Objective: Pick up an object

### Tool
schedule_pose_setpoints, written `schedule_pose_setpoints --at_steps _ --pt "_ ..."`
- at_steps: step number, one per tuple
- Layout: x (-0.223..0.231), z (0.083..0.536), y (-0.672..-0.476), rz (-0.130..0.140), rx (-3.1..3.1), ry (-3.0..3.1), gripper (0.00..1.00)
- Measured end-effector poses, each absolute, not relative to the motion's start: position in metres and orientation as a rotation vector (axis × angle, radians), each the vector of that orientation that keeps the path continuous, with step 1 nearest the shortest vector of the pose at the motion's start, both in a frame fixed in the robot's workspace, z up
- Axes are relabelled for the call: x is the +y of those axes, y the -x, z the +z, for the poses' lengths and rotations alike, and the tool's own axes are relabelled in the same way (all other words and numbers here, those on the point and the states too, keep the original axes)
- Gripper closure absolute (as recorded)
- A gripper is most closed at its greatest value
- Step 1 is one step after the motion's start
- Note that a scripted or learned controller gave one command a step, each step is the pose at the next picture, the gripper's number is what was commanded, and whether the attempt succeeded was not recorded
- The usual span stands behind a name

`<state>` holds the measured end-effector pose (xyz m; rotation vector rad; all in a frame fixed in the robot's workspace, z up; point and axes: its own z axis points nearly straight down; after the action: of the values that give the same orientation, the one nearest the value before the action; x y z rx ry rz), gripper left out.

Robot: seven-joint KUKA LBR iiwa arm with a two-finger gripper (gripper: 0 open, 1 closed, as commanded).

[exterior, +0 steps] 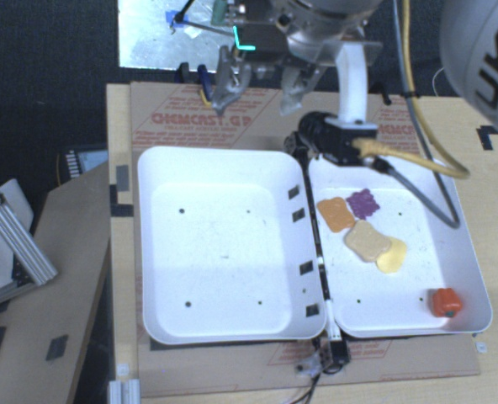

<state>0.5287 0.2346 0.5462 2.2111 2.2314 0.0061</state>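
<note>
while nothing is lying between its fingers, the pincer (256,89) is hanging high over the far rim of the bins, its two metal fingers (229,81) standing apart and gripping nothing. well forward of it and off toward the arm's side, a small cluster of flat pieces is lying in the right bin (463,251): an orange piece (336,214) touching a purple piece (363,201), and just nearer the camera a tan slab (367,241) overlapping a pale yellow piece (391,257). farther still from the pincer, an orange-red block (446,302) is sitting alone by the near corner of that bin. the flat pieces are looking light and thin, perhaps soft like foam or toy food, so they are likely offering little edge to pinch and may slide on the smooth white plastic; taking the tan slab across its short sides seems the better hold among them. the block is looking chunkier and stiffer, probably the easiest thing to close on from above, though the bin wall beside it is leaving little room for one finger. the left bin (152,251), directly forward of the pincer, is showing only small dark dots. both bins are resting on a cardboard sheet (177,112) on the wooden worktop (81,225), with a yellow cable (417,162) trailing across the right bin's far edge.
</note>
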Motion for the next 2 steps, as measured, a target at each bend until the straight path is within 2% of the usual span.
schedule_pose_setpoints --at_steps 1,2 --pt "0.2351 0.5579 -0.5288 0.011 2.234 -2.207 1.0" --pt "0.235 0.5573 -0.5288 0.01 2.236 -2.207 0.0"
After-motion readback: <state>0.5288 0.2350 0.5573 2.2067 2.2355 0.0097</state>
